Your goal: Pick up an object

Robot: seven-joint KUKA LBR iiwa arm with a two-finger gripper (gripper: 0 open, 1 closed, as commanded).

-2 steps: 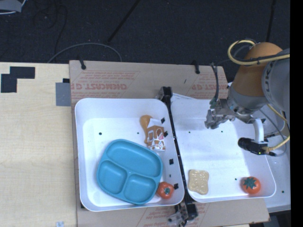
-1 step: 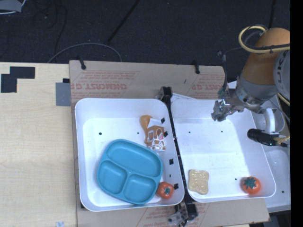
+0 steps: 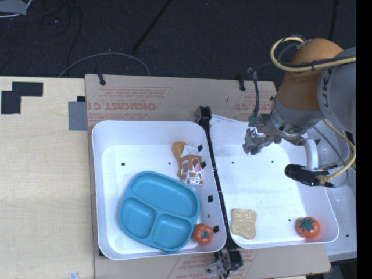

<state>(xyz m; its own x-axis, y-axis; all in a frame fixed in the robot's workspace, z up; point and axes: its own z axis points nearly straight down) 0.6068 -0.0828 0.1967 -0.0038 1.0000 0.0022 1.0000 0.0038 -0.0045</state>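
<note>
My gripper [image 3: 254,143] hangs over the far left part of the right bin [image 3: 273,179], above bare white floor, with nothing seen in it. In that bin a pale slice of toast [image 3: 243,222] lies at the near left and a red tomato [image 3: 307,227] at the near right. The left bin [image 3: 107,156] holds a blue divided plate [image 3: 158,210], an orange-brown food piece [image 3: 179,150], a small printed packet [image 3: 191,171] and a second red tomato [image 3: 203,234] by the plate's near right corner.
A black divider [image 3: 212,179] runs between the two bins. Both bins rest on a cardboard sheet [image 3: 151,100] over the wooden bench [image 3: 40,173]. The grey arm with its orange band [image 3: 311,68] comes in from the upper right.
</note>
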